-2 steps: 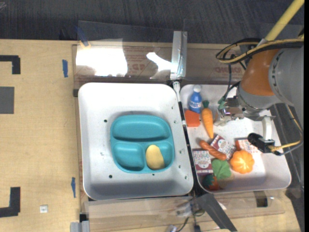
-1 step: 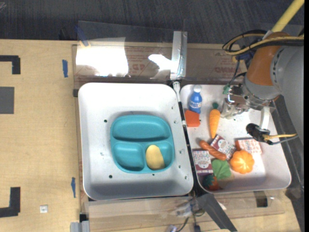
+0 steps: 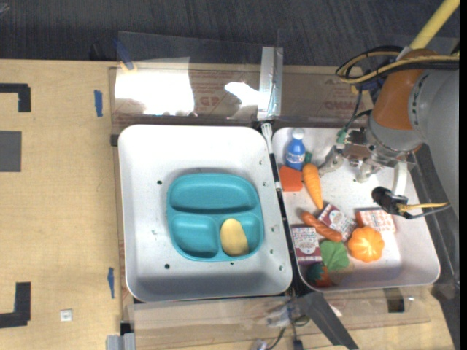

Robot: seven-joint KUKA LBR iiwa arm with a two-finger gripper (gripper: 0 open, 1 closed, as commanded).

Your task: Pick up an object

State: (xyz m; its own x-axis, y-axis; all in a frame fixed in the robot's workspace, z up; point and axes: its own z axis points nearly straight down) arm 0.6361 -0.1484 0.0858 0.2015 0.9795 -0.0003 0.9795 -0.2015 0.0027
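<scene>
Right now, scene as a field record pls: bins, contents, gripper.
left bin: teal tray with a yellow potato in its lower right compartment
right bin: blue bottle, carrot, orange pumpkin, green leafy item, small packets
gripper: above the upper part of the right bin, holding nothing that I can see
finger state: cannot tell

The two bins [image 3: 139, 195] look like smooth white plastic with a soft shine. The teal tray [image 3: 197, 195] is matt plastic. The potato [image 3: 234, 237], carrot [image 3: 313, 184] and orange [image 3: 365, 244] look like smooth toy plastic. The bench [image 3: 58, 195] is pale, matt wood. The clear sheet [image 3: 190, 86] behind is glossy and reflects light.
</scene>
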